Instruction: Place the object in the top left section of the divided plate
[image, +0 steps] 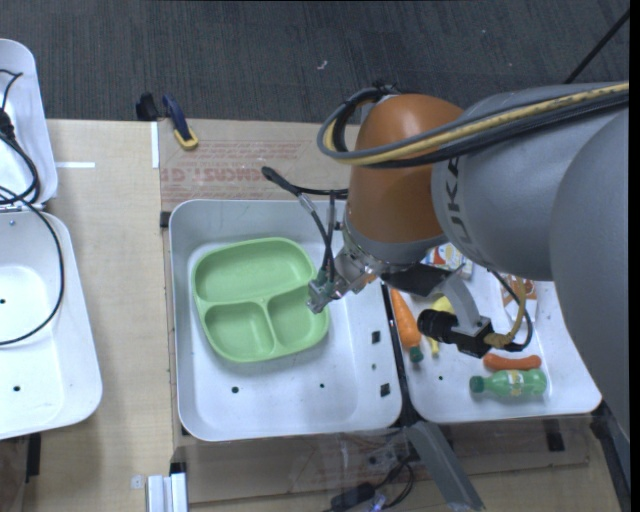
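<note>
**benchwatcher:** Quick headcount from the overhead cam?

**kuka_fan:** Two white bins side by side. There's one green divided plate (250, 272), sitting in the left bin (290, 392). The right bin (452, 398) has one carrot (403, 318), one green bottle (510, 384) with an orange cap, and one small orange-red thing (515, 362) just above the bottle. One arm, one gripper (321, 293).

**benchwatcher:** What about the bench and the room?

**kuka_fan:** Tan wooden top, with dark carpet behind it. There's a blue and yellow clamp (178, 122) at the back edge and another white tray (40, 330) far left with a black cable (45, 250) draped over it.

**benchwatcher:** So where's the plate vs the claw?

**kuka_fan:** The gripper is right at the plate's right rim, by the lower right section. The loose items are all on the gripper's other side, well apart from the plate. Honestly can't tell if the gripper is open, closed or carrying anything.
</note>
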